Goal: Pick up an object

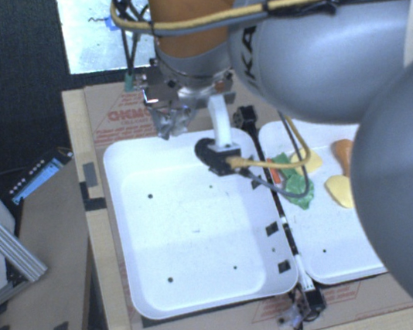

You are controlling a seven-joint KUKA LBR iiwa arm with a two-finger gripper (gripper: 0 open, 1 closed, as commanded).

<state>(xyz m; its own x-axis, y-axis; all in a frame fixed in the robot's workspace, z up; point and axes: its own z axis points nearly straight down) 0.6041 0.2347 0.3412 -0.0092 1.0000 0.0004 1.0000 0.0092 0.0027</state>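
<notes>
Seen from above: grey arm (pixel 326 38) filling upper right, gripper (pixel 171 119) over left bin (pixel 156 286) top edge. Claw state impossible to tell. Green object (pixel 295 181), yellow piece (pixel 340 191), orange piece (pixel 343 151) in right bin (pixel 341 263).

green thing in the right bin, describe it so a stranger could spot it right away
Start at the right bin of the two white bins. Near its left wall, toward the far end, lies the green object, crumpled-looking, beside a pale yellow piece and an orange one. It is the only green item there.
</notes>
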